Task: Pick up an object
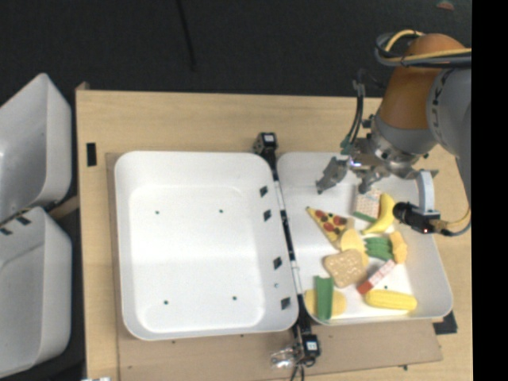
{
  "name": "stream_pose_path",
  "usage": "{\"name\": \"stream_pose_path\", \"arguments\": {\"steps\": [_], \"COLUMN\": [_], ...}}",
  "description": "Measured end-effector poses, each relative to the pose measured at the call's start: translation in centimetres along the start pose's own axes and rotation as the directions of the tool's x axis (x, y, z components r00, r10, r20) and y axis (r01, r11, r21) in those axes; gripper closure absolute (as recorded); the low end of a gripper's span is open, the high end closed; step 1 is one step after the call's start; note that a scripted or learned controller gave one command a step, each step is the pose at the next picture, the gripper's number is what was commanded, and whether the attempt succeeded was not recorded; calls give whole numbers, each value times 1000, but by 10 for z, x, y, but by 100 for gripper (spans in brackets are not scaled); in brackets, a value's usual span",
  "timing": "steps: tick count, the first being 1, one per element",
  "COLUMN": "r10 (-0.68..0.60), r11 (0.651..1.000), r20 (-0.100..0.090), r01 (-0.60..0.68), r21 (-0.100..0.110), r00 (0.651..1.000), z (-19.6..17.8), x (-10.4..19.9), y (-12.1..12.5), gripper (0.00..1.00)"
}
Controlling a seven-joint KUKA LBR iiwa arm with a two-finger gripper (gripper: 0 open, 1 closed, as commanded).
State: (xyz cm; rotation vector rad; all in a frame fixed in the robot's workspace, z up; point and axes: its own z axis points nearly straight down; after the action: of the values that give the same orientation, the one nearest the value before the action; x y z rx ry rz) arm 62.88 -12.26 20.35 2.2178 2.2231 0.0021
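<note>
My gripper (348,177) hangs over the back part of the right bin (305,177), its two grey fingers spread apart with nothing between them. Just in front of it and to the right lie a small pale cracker-like block (367,205) and a banana (383,215). A pizza slice (329,223) lies in front of the gripper toward the bin's middle. Farther forward sit a slice of toast (344,267), a green piece (379,248), a corn cob (390,299), a green and yellow piece (325,298) and a red and white stick (376,277).
The left bin (198,240) is a broad white tray beside the right one, split from it by a ridge with black clips (279,213). White moulded shapes (32,213) stand off the bench at the left. The arm's grey and orange wrist (409,94) looms over the back right corner.
</note>
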Motion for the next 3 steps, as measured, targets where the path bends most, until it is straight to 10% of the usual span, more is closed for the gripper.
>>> {"name": "stream_pose_path", "arguments": {"steps": [1, 2, 3], "r10": [-2, 3, -6], "r11": [1000, 1000, 1000], "r20": [1, 5, 1], "r01": [2, -3, 6], "r21": [4, -12, -16], "r00": [1000, 1000, 1000], "z": [97, 98, -5], "x": [27, 24, 75], "y": [12, -56, 3], "gripper": [0, 0, 0]}}
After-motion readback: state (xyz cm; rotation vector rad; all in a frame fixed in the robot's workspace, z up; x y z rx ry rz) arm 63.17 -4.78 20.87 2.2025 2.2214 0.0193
